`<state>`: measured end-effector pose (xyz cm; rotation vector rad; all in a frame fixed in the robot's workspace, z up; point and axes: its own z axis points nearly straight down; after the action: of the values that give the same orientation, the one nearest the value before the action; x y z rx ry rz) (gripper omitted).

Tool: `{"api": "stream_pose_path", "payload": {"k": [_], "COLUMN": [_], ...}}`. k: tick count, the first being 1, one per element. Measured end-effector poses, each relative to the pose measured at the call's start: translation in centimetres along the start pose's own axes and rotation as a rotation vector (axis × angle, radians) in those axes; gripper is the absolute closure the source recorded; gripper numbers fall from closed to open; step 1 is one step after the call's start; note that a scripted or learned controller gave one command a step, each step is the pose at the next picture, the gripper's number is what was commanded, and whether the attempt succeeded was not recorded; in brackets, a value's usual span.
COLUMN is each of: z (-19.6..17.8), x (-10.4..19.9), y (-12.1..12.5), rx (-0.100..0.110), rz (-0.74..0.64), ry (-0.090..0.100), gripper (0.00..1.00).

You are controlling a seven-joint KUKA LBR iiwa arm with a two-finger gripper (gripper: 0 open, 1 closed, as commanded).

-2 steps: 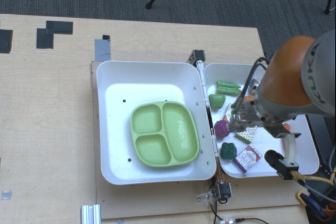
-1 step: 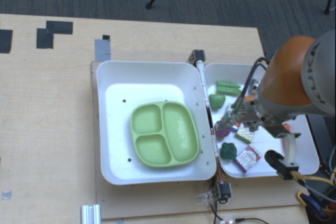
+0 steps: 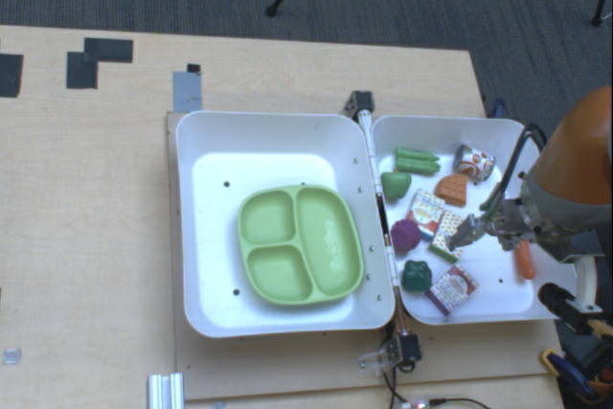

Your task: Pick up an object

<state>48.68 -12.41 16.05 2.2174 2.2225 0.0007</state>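
The arm (image 3: pixel 575 168) is reaching in from the right and hanging low over the right bin (image 3: pixel 508 302), which is sensible, since that bin is holding every loose thing worth picking; the gripper (image 3: pixel 466 232) is sitting at a slant among the pieces near the bin's middle, its tip just beside a small printed packet (image 3: pixel 427 209) and a purple piece (image 3: pixel 406 235), and whether its fingers are apart or together I cannot tell, as the tip is showing dark and small against the clutter, nor is anything showing clamped between them. The right bin is carrying green beans (image 3: pixel 418 158) near its far wall, a green pepper (image 3: pixel 396 184) close to the divider, an orange piece (image 3: pixel 452 190), a wrapped packet (image 3: pixel 475 164) by the far right, a dark green piece (image 3: pixel 416 276) and a pink packet (image 3: pixel 452 288) toward the near wall, and a carrot (image 3: pixel 524 260) lying just under the wrist; they are lying scattered and mostly apart, so a single one is looking reachable without crowding. The left bin (image 3: pixel 206 206) is holding a green tray (image 3: pixel 301 244) with three compartments, lying flat and tilted a little askew in the bin. Judging by the pose, the pick is looking barely under way, with the gripper coming in at the packet or the purple piece
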Motion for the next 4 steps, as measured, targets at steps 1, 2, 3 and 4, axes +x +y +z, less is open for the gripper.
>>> {"api": "stream_pose_path", "payload": {"k": [1, 2, 3, 4], "z": [7.4, 6.3, -2.4, -2.4], "x": [3.1, 3.1, 12.7, 12.6], "y": [0.2, 0.4, 0.2, 0.1], "rx": [-0.006, -0.01, -0.002, -0.001], "rz": [0.0, -0.003, -0.003, -0.002], "ry": [0.0, 0.0, 0.003, 0.002], "gripper": [0.0, 1.0, 1.0, 0.0]}}
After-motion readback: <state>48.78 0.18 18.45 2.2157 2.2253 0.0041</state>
